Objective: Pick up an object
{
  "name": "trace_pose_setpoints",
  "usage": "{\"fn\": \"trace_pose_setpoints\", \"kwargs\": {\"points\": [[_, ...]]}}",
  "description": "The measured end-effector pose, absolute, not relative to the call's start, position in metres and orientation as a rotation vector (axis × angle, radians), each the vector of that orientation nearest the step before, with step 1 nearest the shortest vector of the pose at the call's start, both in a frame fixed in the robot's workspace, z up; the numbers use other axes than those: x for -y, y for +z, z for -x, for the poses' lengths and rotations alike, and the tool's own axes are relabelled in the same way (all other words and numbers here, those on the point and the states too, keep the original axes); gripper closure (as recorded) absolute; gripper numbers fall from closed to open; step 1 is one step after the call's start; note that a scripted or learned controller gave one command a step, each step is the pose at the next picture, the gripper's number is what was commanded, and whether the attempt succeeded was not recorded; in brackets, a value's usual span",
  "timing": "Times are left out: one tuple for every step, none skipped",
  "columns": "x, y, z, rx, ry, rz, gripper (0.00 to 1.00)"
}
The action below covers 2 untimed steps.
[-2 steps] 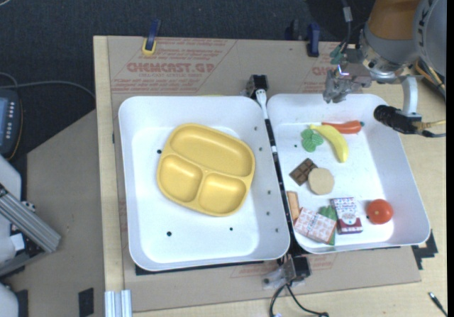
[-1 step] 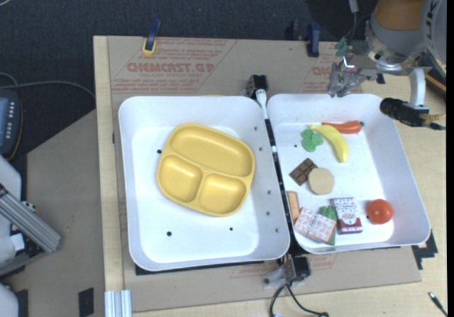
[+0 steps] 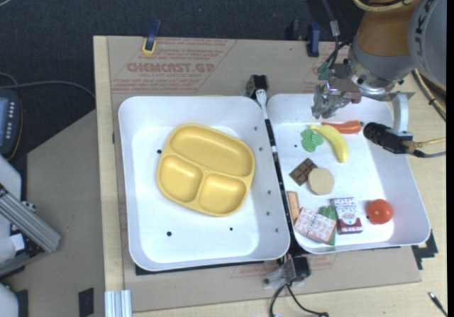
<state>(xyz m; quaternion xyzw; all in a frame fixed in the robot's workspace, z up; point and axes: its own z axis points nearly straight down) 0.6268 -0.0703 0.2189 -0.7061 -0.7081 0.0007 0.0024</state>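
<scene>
Two bins (image 3: 135, 167): yellow tray (image 3: 206, 169) left, food right.

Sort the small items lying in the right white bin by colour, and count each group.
Yellow: 1, curved yellow toy banana
Red: 2, round red tomato, long red chilli
Green: 1, leafy green piece
Brown or tan: 2, brown square, tan round biscuit
Printed cartons: 2
Total: 8

Arm (image 3: 401, 18) enters from 1 o'clock corner, orange band above grey wrist, bent downward. Gripper (image 3: 328, 106) hangs at lower left of wrist, at about 2 o'clock in view, pointing down.
</scene>
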Motion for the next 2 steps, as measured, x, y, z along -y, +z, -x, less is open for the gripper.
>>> {"fn": "trace_pose_setpoints", "kwargs": {"points": [[0.032,0.231,-0.595,2.223,0.0,2.214,1.0],[-0.008,0.218,-0.559,2.221,0.004,2.215,1.0]]}}
